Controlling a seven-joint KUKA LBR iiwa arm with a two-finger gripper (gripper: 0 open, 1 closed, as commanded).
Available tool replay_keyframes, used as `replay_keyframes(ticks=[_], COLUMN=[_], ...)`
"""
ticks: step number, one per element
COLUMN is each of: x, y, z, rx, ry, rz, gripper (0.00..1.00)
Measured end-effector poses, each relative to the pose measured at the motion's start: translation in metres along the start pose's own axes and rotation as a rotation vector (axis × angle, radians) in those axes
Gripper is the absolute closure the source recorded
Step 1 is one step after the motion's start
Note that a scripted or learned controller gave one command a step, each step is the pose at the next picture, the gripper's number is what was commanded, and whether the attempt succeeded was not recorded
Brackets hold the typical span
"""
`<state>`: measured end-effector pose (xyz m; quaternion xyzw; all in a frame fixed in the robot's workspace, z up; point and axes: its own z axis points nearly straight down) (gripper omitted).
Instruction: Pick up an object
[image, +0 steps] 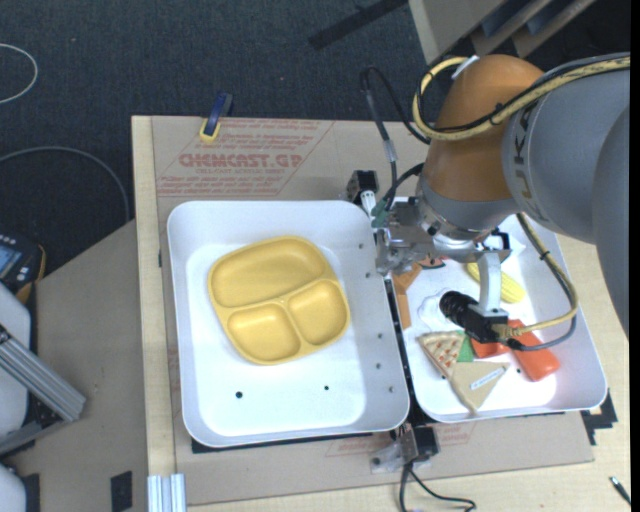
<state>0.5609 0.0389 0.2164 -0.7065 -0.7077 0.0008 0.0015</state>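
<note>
My gripper (393, 255) is low over the left edge of the right bin (590, 385), close to the wall between the two bins. The arm's orange band and grey wrist cover the bin's back half. Just below the gripper lies a small orange-brown piece (403, 284); whether it touches the gripper I cannot tell. Toward the front of this bin lie a toy pizza slice (443, 350), a beige wedge (478, 384) and a red-orange object (537, 361). A yellow object (511, 288) peeks out near the wrist.
The left bin (190, 300) holds a yellow divided plate (277, 298), lying flat at its middle. Cardboard with red lettering (240, 158) lies behind the bins. A small blue and yellow item (213, 118) rests at the cardboard's back edge.
</note>
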Motion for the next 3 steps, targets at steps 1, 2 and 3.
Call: replay_keyframes(ticks=[1,2,3], x=[0.0,0.007,0.004], y=[0.01,-0.003,-0.001], z=[-0.019,-0.005,-0.015], rx=[-0.007,0.001,-0.006], ry=[-0.001,-0.001,-0.001], rz=[0.001,0.001,0.001], gripper=[1.0,1.0,1.0])
